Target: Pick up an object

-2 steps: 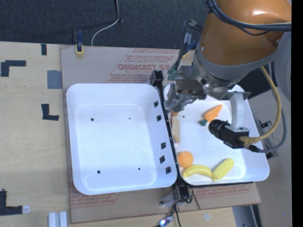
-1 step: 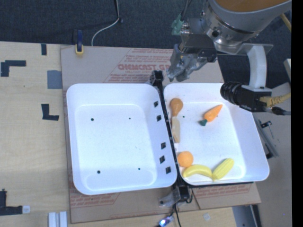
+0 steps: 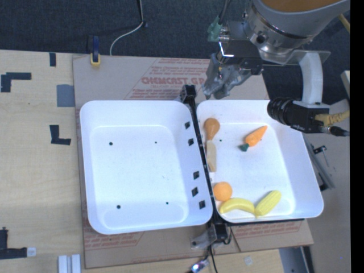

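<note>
Looks light, hard and a bit slippery, that small orange plastic toy carrot in the right white bin; best pinched across its fat middle; cannot tell how wide the grey gripper at the far edge is.

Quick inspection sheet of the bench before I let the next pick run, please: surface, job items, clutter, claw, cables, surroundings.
Surface: two white bins side by side on a cardboard sheet; left bin, right bin.
Job's things: all in the right bin: carrot, pear-like piece, pale piece below it, orange, banana, corn cob.
Clutter: nothing seen.
Claw: claw above the right bin's far rim, nothing seen in it.
Cables: white cable behind the bench.
Surroundings: yellow clamp, dark tape marks.
</note>
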`<state>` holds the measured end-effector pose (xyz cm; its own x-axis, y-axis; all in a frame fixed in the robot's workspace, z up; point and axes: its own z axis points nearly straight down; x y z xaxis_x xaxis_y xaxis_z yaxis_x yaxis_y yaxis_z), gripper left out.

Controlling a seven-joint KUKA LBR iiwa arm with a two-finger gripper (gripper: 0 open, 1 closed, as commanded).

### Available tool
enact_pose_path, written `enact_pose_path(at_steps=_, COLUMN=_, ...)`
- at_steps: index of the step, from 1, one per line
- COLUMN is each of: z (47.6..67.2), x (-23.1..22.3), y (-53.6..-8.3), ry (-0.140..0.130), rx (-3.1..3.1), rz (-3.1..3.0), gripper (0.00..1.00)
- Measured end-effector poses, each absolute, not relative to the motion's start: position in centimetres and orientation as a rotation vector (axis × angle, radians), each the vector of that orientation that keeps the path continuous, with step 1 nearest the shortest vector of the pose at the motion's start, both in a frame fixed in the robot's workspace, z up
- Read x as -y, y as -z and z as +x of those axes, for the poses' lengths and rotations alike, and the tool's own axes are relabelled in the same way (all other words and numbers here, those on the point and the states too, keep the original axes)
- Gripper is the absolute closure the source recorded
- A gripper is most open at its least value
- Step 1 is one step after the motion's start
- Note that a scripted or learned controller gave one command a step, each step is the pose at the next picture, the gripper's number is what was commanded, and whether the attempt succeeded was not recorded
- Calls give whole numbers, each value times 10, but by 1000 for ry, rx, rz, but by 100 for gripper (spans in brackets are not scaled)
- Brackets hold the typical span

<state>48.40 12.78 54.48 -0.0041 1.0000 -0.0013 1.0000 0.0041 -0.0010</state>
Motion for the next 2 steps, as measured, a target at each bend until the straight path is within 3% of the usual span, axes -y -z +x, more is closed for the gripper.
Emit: enact_pose_path(at_steps=2, z=485, x=-129, y=-564, ry=6, rx=-2229, rz=2215, gripper=100)
